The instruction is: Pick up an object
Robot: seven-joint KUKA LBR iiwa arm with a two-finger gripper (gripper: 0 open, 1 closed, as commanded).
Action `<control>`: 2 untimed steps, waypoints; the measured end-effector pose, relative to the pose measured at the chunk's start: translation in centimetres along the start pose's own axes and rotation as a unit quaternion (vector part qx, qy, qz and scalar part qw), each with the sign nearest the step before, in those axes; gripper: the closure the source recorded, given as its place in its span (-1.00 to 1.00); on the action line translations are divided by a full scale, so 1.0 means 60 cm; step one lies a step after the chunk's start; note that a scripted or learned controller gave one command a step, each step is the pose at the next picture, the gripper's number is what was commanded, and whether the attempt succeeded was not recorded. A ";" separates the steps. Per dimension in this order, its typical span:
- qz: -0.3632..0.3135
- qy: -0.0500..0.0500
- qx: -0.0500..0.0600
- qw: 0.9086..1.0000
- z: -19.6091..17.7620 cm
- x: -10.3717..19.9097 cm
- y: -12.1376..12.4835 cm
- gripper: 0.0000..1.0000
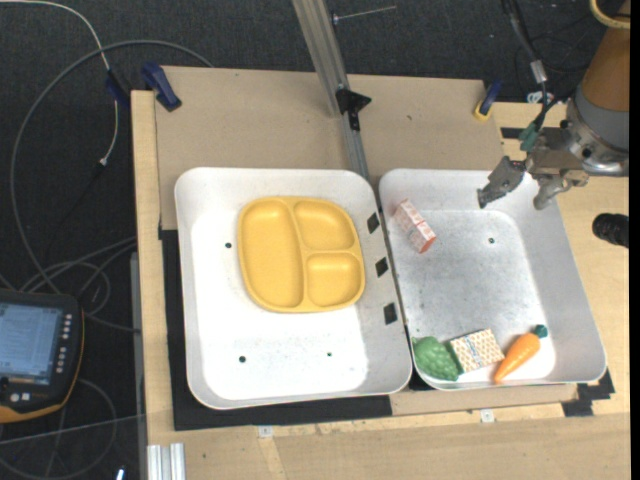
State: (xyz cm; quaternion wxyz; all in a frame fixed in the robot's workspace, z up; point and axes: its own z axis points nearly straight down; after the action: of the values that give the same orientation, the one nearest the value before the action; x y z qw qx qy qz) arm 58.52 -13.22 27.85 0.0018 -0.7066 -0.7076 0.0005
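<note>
Nearest us, along the lower edge of the right bin [575, 268], we see three small things in a row: a green piece [436, 357] at the left, a patterned cracker box [475, 349] touching it in the middle, and a carrot [518, 356] at the right, its green tip pointing up and to the right. All three lie close against the bin's near wall. Higher in the same bin, near its upper left corner, lies a small pink and white packet [414, 225], well apart from the row below and tilted on a slant.

The gripper [522, 187] hangs over the bin's upper right corner, and we see its two fingers [497, 184] spread apart with nothing between them. Whether the tips touch the bin floor we cannot say from this angle. The packet lies to the gripper's left, apart from it. The arm [605, 98] comes in from the upper right of the frame.

In the left bin [200, 268] sits a yellow tray [300, 253] with three compartments, in the bin's upper half. Between the two bins run a few black clips [381, 266]. A metal post [325, 38] rises from the bench's [250, 118] far edge at upper centre. At the lower left of the frame we see a pendant [35, 353] on the dark floor, with cables [60, 168] looping above it.
</note>
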 end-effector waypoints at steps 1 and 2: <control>0.000 0.000 -0.001 1.000 0.000 0.000 0.001 -1.00; 0.000 0.000 0.001 1.000 0.071 0.006 -0.005 -1.00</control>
State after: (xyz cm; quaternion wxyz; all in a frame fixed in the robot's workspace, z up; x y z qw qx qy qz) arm 58.19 -12.84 23.59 0.0029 -0.7068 -0.7074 0.0015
